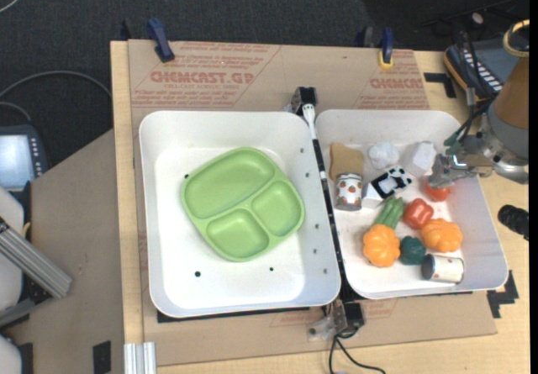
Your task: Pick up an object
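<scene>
While left bin (pixel 160 196) holds green plate (pixel 242 202), toys fill right bin (pixel 479 271); jaws' state unclear.

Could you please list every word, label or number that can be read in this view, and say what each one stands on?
"CHEMCAST G P" in red print, repeated on the brown paper-faced board under the two white bins; the copy at its upper right is upside down.
The small white can with a red label and the white cylinder near the right bin's front edge carry print that is too small to read.
The dark device with rows of keys at the right: markings blurred.
</scene>
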Available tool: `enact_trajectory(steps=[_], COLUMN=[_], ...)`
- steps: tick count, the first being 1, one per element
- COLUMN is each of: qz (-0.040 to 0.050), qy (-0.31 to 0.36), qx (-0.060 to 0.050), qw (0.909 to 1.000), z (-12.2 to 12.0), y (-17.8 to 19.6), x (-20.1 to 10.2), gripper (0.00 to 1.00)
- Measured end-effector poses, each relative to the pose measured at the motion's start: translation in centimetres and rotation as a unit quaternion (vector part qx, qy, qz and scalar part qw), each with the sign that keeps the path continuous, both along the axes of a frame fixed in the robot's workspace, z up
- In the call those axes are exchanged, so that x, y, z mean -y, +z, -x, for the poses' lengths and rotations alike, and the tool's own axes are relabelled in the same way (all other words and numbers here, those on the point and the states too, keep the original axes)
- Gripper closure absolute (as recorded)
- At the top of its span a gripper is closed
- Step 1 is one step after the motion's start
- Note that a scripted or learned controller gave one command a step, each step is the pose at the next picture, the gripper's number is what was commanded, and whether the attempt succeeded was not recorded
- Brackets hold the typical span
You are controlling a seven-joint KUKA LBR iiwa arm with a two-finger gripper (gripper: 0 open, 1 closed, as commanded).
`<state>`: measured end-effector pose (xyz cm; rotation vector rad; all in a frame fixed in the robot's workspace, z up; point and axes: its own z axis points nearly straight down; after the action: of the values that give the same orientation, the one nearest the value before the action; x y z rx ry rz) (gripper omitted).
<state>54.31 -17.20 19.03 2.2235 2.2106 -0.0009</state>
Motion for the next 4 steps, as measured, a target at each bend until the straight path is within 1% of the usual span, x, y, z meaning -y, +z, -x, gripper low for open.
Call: enact_trajectory(steps=[1,2,3,4], qz=[-0.0054,-0.0029,-0.0031,-0.0033], qy=[0.01,0.003,-0.002,0.002], qx=[-0.002,-0.003,-0.007,-0.004], qw=[0.9999,1.0,1.0,1.0], z=[1.2,1.2,5.0,6.5], y=[2.0,1.9,-11.2,-8.7], x=[-13.7,-12.8,-6.6,-6.4], gripper=[1.0,0.0,0.0,0.0])
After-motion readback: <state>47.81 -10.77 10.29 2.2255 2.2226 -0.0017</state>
